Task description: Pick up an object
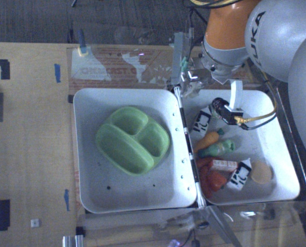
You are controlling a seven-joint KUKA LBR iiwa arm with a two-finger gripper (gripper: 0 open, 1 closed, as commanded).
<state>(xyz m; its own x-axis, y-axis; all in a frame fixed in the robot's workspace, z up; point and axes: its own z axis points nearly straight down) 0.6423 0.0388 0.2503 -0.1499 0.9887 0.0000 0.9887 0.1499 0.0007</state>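
Fig. legend, overhead cam, as I read it from the remote station. Two shallow white bins sit side by side on the bench. L bin holds one item: a green divided tray, three compartments, lying flat near the bin's centre, turned at a slant to the bin walls. R bin holds the pickable objs, clustered along its L wall and lower half. From top to bottom: a white tag w/ black marks; an orange carrot-like piece, touching the tag's lower edge; a green bottle-shaped obj lying on its side just below the carrot; a red obj w/ a small white-labelled box on top of it; a second white tag w/ black marks just R of the red obj; a tan round obj beside that tag, toward the R wall.

Arm (grey, orange band) enters from upper R. Gripper is at the top end of the divider btw the two bins, over the R bin's upper-L corner, well apart from the obj cluster below. I see no obj btw its fingers; whether they are released or clenched I cannot tell, detail too blurred. A black cable fitting w/ a yellow lead hangs below the wrist over the R bin's upper part.
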